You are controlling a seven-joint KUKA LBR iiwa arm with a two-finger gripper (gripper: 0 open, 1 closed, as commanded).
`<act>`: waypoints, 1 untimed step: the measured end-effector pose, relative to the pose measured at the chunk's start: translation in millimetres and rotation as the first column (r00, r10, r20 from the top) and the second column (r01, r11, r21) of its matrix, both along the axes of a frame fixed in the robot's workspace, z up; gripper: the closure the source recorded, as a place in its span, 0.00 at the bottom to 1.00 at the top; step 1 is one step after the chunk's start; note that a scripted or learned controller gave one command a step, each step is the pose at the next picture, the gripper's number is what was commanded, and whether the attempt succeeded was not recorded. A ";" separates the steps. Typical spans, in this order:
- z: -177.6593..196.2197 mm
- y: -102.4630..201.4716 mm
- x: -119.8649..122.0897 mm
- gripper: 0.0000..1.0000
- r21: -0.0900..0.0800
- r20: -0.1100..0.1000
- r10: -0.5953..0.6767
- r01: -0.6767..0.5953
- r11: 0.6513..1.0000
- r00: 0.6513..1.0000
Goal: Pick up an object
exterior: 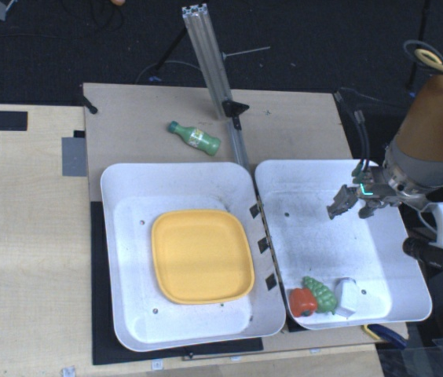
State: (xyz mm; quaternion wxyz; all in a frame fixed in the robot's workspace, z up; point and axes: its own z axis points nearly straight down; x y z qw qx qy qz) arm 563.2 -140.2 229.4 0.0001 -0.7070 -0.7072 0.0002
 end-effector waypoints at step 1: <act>0.0 0.0 0.0 0.00 0.000 0.000 0.000 0.000 1.000 1.000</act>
